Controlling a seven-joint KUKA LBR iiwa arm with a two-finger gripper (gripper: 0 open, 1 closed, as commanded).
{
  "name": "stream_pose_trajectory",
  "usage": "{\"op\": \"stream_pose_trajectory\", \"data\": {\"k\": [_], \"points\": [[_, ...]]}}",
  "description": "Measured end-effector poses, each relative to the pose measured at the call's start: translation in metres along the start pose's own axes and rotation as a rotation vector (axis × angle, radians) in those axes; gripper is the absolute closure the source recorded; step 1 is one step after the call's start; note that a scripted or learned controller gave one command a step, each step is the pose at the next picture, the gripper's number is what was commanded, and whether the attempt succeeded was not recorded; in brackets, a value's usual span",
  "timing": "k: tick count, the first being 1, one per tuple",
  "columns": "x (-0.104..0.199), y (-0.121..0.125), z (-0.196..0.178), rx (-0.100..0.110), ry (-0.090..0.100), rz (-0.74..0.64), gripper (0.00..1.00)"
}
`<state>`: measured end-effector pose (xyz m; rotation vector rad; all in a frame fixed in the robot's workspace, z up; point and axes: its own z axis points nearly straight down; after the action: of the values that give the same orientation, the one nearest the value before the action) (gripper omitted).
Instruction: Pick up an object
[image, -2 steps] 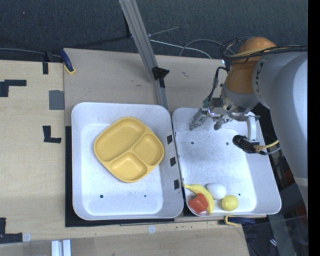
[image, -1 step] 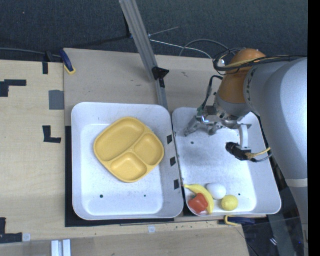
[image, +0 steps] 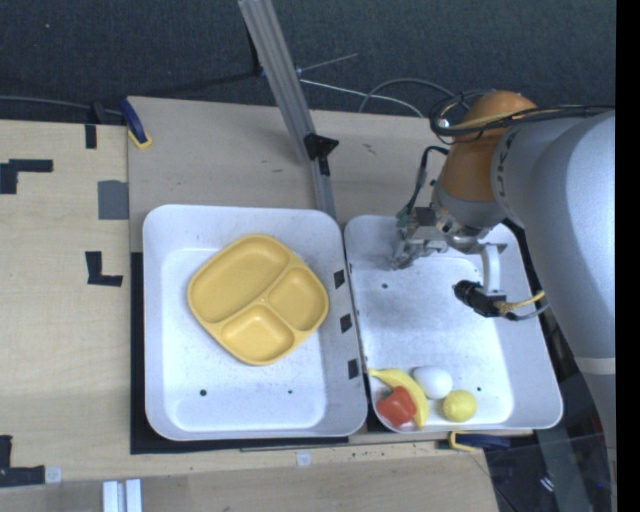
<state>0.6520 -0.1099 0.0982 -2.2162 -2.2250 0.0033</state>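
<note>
Clustered at the frame's lower right were a banana (image: 402, 382), red piece (image: 397, 405), egg (image: 433, 381) and lemon (image: 459, 405). They were located well below the gripper (image: 403, 252), positioned upper centre-right; its opening could not be determined, and nothing was seen held.

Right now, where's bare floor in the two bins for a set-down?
Left bin: strip below the yellow divided plate. Right bin: middle floor, between the gripper at its top and the bottom row. Crowded: banana, red piece, white egg, lemon.
</note>
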Motion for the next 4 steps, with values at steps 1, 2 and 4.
{"op": "stream_pose_trajectory", "data": {"k": [1, 2, 4], "points": [[0.006, 0.003, -0.062, -0.008, 0.000, 0.001, 1.00], [0.004, 0.003, -0.105, -0.006, 0.000, 0.002, 1.00], [0.051, -0.010, -0.153, 0.000, 0.001, -0.001, 1.00]]}}
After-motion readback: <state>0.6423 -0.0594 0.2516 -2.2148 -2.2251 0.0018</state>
